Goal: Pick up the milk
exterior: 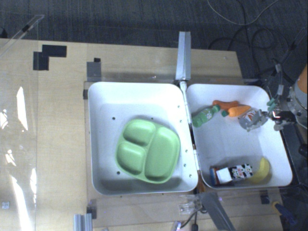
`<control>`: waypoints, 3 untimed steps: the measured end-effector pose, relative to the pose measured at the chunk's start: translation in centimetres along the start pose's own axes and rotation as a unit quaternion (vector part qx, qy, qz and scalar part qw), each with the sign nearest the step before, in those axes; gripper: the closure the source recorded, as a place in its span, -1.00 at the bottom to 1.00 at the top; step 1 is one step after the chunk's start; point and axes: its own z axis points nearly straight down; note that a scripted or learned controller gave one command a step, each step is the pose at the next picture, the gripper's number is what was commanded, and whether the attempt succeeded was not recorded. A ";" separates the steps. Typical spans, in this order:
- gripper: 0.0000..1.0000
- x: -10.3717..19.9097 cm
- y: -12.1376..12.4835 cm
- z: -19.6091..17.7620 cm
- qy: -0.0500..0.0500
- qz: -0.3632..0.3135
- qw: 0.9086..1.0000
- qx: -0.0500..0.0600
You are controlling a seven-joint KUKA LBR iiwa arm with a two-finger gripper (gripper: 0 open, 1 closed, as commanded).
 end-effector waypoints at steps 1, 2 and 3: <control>-1.00 1.5 -2.4 1.6 0.000 -0.106 0.994 -0.001; -1.00 1.5 -2.4 1.6 0.000 -0.106 0.994 -0.001; -1.00 4.5 -2.5 10.4 0.000 -0.029 1.000 0.000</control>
